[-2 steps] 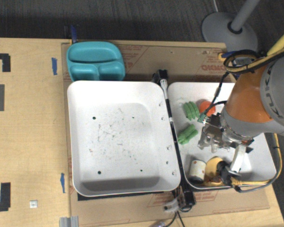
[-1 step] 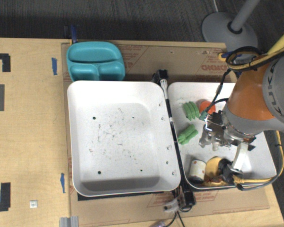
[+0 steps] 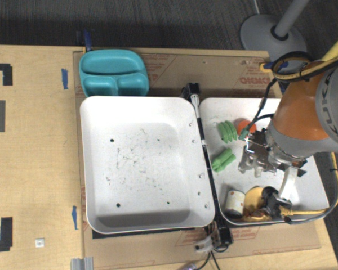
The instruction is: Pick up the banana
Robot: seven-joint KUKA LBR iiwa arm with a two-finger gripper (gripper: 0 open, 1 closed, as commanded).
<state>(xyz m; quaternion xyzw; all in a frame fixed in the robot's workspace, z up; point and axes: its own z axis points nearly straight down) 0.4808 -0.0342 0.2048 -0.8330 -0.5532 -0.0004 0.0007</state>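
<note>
The gripper [image 3: 254, 169] hung over the right-hand bin [image 3: 225, 108], roughly at its middle, on the end of the grey arm [image 3: 304, 117] with the orange band that reached in from the right. From where I stood I could not tell whether the gripper was open or closed, and I saw nothing held in it.

Just to the near side of the gripper, against the bin's front wall, lay the banana [image 3: 252, 201], yellow with brown patches. A small white cylinder with a dark end [image 3: 234, 202] lay right beside it, on the side toward the other bin.

On the gripper's other side, toward the divide between the bins, lay a green ridged piece [image 3: 223, 160]. A second green piece [image 3: 227, 130] lay a little farther back. Near that one was a small orange-red object [image 3: 245, 126], partly hidden by the wrist.

The left-hand bin [image 3: 90, 151] sat side by side with the right one, its white floor flecked with small dark marks. Beyond its far edge rested a teal tray [image 3: 114, 72] with compartments. Both bins sat on brown cardboard [image 3: 225, 66] on a pale wooden bench [image 3: 34, 151] marked with bits of blue tape [image 3: 65, 79].
</note>
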